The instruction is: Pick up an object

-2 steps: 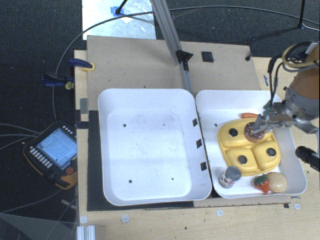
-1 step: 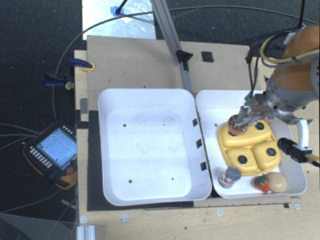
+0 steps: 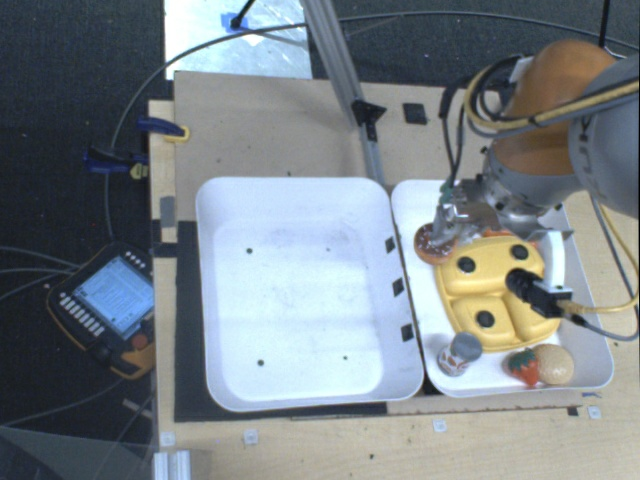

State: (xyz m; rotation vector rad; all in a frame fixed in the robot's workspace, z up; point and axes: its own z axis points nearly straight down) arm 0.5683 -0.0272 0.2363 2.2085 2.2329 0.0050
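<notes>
Camera view: grey gripper (image 3: 452, 218) is hovering over brown round disc (image 3: 432, 245) in right white bin (image 3: 600, 363), jaw state indiscernible, nothing looking lifted yet.

Even bright light, slightly soft focus

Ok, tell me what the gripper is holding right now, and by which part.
It cannot be told. The gripper is low in the right bin, over a brown round object beside the yellow toy, and nothing shows held.
</notes>
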